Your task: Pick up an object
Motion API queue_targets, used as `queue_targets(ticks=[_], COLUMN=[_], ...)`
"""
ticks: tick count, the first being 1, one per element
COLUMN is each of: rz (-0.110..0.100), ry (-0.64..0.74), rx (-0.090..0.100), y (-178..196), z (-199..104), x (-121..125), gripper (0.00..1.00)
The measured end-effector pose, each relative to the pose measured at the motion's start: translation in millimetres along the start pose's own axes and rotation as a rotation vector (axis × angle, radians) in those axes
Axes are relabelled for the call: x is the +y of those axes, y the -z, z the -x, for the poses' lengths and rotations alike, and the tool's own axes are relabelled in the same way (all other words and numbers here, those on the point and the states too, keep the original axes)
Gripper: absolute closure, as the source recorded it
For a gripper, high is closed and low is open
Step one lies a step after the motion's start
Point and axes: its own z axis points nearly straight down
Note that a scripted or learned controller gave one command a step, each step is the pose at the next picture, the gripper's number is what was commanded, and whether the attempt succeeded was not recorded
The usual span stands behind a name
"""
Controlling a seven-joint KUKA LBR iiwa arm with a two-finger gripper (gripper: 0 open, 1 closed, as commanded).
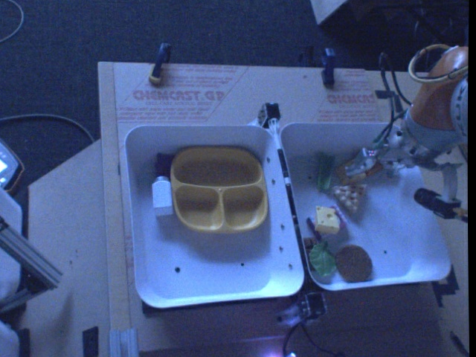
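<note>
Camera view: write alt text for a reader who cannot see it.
The gripper reaches from the right into the right bin, over small items including a cheese wedge and brown disc. The left bin holds a yellow divided tray beside a white bottle.

Small objects scattered in the right-hand shallow white bin [416,251], with a tray and a bottle in the left-hand shallow white bin [141,199].

In the right bin lie a flat green strip [324,171] near the back, a brownish object [355,169] beside it, a pale speckled wedge [349,196], a small yellow cheese-like block [326,219], a crumpled green leaf shape [322,260] at the front edge, and a round brown disc [354,263] just beside the leaf. In the left bin a yellow three-compartment plastic tray [219,188] sits flat, with a small white bottle [162,196] touching its left side.
</note>
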Motion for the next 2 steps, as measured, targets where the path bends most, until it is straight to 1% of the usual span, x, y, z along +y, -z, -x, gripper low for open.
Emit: queue_targets(ticks=[1,2], rz=[0.008,0.009], ry=[0.002,0.000], rx=[-0.003,-0.007], y=[13,78], z=[0,1], x=[2,4], gripper=[1.00,1.00])
